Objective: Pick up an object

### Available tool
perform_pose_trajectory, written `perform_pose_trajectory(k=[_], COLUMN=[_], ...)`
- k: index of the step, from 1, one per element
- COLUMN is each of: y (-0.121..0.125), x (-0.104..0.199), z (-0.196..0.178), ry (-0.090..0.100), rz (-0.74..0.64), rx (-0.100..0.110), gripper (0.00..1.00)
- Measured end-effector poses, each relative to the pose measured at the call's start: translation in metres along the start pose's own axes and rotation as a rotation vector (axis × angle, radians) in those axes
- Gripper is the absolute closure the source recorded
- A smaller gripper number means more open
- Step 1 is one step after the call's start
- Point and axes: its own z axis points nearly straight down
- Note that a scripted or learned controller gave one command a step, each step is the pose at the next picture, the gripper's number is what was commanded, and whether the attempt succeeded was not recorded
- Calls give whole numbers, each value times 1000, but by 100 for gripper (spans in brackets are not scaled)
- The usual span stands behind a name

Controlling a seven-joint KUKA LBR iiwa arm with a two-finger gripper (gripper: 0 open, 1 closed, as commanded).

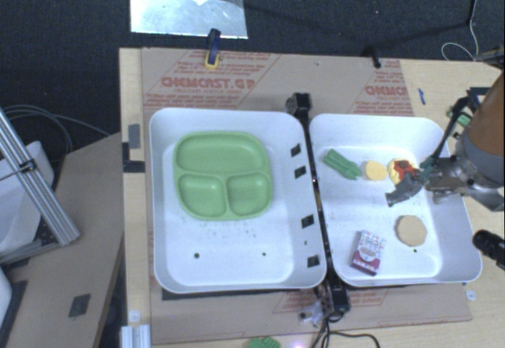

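Fingers [404, 190] of the grey arm reach in from the right over the right bin [450, 260], low above its floor, and whether they are apart or together I cannot tell, since they read as one dark grey shape. Nothing can be seen held between them.

Several small things lie in that right bin. A green pickle-shaped piece [341, 164] lies near the bin's left wall toward the far edge, tilted. Beside it to the right sits a small yellow piece [375, 171], and just right of that a red and yellow toy [401, 169], just beside the dark tip of the arm's tool. A round tan cookie [410, 230] lies toward the bin's near right corner, a little below the tool. A red and white packet [368, 252] lies near the bin's near edge, left of the cookie.

The left bin [166, 260] holds a green divided plate [193, 157], set toward its far left part. Both bins rest side by side on the counter [331, 78].
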Motion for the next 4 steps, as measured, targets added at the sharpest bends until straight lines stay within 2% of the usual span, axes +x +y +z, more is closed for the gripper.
perform_pose_trajectory(k=[1, 2, 3, 4], y=[-3, 40, -4, -1], x=[-39, -77, -75, -75], z=[71, 158, 154, 143], ry=[0, -2, 2, -1], rz=[6, 3, 4, 3], rx=[5, -1, 5, -2], gripper=[0, 0, 0, 100])
